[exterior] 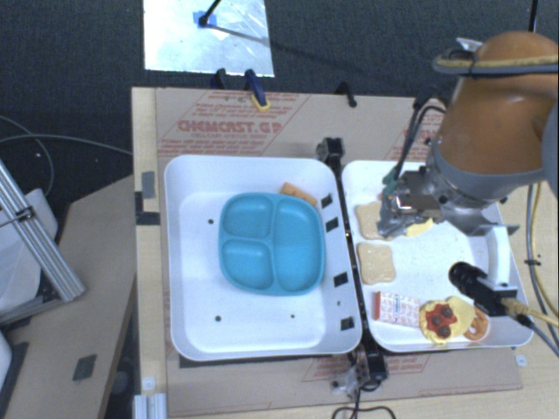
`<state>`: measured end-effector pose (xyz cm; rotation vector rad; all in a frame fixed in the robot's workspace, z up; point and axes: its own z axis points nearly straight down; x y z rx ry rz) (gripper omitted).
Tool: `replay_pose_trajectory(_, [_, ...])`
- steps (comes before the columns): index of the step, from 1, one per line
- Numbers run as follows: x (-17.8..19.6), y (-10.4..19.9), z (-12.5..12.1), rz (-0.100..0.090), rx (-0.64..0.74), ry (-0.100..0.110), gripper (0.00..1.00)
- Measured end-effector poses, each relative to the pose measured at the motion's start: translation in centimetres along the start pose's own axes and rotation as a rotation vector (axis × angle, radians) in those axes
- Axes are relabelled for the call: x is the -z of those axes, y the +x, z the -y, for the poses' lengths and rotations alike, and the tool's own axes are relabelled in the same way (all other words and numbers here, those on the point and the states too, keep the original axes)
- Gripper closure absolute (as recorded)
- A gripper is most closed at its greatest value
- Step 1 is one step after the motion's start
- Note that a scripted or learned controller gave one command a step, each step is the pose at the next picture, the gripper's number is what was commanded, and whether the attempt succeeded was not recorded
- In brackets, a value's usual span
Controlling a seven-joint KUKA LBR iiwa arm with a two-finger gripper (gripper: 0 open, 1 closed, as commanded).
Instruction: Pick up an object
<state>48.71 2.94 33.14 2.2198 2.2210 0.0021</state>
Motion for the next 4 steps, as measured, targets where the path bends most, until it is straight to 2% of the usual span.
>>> replay_pose_trajectory(1, [-5.0, 3.2, 0.1, -0.001, 0.006, 0.005, 1.0])
replay_pose_trajectory(2, [-4.4, 1.3, 0.0, 0.0, 0.0, -0.001, 1.0])
replay_pose_trajectory(3, [-3.9, 10.8, 0.1, -0.004, 0.011, 0.001, 1.0])
replay_pose_trajectory(4, [-22.2, 9.2, -3.2, 0.004, -0.002, 0.014, 1.0])
